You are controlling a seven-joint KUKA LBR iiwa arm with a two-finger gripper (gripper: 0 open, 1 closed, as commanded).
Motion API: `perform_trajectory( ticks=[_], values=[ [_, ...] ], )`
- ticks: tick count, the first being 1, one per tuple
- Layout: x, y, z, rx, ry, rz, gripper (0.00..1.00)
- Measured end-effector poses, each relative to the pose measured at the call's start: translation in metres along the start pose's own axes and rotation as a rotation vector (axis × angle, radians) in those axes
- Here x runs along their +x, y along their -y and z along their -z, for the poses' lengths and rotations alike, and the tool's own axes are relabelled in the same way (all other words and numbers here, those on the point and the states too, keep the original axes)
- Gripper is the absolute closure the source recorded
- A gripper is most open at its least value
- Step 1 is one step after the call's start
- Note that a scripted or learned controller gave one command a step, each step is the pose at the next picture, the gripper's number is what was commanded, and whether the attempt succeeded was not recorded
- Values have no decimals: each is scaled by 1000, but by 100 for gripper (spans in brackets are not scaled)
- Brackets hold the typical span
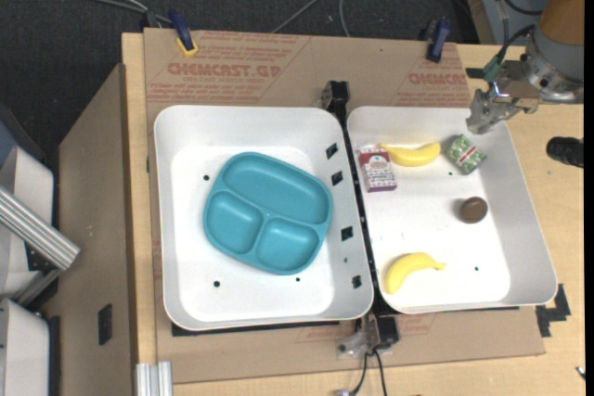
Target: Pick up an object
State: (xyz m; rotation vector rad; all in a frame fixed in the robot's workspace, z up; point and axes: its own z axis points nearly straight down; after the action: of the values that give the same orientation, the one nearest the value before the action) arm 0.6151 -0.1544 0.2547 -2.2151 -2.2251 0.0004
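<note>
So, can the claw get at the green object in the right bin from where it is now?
Probably yes. The claw hangs just above and beside the green object, with nothing lying over it. The nearest banana sits apart, to its left.

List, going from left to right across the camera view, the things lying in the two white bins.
Blue divided plate → red and white packet → lower banana → green and white wrapped item → brown round object. The upper banana overlaps the lower one's span, so it is omitted.
</note>
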Motion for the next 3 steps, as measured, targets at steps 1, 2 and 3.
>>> perform_trajectory(
  ticks=[1,2,3],
  values=[
    [51,-9,3,-2,-1,3,100],
    [109,-15,6,-3,-1,2,100],
    [161,-3,-4,2,-1,2,100]
  ],
)
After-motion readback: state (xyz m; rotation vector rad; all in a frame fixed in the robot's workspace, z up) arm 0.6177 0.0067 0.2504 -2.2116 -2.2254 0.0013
